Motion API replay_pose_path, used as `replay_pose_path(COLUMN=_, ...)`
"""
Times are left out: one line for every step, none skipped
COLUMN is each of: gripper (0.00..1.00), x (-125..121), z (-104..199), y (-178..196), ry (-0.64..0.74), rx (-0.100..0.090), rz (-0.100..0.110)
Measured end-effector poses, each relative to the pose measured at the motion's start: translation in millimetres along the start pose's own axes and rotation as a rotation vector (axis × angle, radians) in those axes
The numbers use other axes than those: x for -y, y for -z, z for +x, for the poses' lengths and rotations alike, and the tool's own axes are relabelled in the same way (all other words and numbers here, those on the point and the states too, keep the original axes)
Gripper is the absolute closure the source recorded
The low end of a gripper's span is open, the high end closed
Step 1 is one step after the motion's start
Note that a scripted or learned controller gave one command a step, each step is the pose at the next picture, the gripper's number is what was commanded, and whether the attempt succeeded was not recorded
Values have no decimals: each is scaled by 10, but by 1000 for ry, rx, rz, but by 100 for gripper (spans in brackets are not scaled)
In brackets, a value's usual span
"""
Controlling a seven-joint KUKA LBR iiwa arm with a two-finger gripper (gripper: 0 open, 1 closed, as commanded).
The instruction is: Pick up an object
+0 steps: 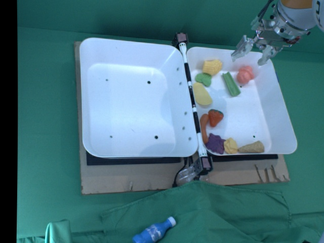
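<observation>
The jaws stand spread apart with nothing between them; the gripper (251,52) hangs above the far rim of the right bin (283,130), at about one o'clock in the view, with its two fingers (240,47) pointing down and a little towards the camera.

No thing is named by the task, so any piece in the right bin will serve; the closest candidate, as I judge it, is the pink-orange piece (245,74), lying just below the gripper at six o'clock from it; a green stick (231,83) lies just beside that piece at nine o'clock from it, near but apart. Further off sit a yellow ridged piece (212,66), a green lump (203,78), a pale yellow piece (201,94), a red strawberry-like piece (216,117), an orange carrot-like piece (204,126) against the near divider, then a purple piece (215,143), a small yellow piece (231,146) and a tan wedge (252,147) along the near edge.

To do this step well, I would bring the gripper straight down over the pink-orange piece so that the fingers land on either side of it, keeping clear of the green stick and the bin's far wall; closing should wait until the fingertips are low enough to catch its widest part, since a rounded piece may squirt out.

The arm (301,1) reaches in from two o'clock, its orange band at the frame's top corner, wrist tilted down towards the bin; the left bin (101,130) lies at nine o'clock from the gripper, well apart.
</observation>
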State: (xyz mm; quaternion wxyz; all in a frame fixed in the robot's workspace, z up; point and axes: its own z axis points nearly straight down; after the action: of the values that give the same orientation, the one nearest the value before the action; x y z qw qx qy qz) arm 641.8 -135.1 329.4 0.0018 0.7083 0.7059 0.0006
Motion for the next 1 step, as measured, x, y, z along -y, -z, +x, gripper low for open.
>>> replay_pose_path(gripper=0, x=-124, z=-522, y=-898, ry=-5, rx=1, rz=7)
